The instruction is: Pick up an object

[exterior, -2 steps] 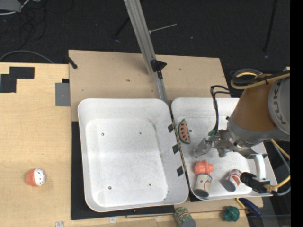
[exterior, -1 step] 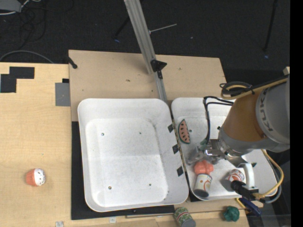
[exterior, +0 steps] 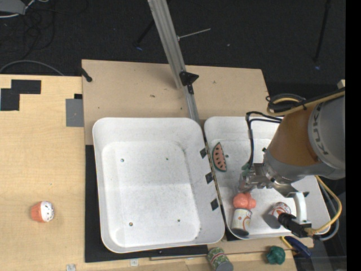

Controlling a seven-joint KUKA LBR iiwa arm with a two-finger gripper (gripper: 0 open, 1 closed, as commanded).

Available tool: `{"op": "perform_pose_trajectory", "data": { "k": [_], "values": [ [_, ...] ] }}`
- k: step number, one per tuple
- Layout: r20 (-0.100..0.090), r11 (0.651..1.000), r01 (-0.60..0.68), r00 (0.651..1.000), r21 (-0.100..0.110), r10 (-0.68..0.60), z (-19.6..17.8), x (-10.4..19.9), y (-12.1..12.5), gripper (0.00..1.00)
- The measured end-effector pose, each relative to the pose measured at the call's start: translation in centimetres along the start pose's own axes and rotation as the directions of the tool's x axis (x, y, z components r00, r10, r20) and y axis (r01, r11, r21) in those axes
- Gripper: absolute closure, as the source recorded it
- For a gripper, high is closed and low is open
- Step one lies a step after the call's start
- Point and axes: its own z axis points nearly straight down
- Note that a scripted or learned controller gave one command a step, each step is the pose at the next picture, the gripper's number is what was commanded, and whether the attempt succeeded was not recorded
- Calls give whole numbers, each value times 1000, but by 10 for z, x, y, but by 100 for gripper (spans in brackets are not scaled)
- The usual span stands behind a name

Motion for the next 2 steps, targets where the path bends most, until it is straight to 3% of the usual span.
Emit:
{"op": "perform_pose_trajectory", "data": {
  "k": [2],
  "values": [
    [1,1000,7,1000,-6,-7,-94,-3,-8,100]
  ]
}}
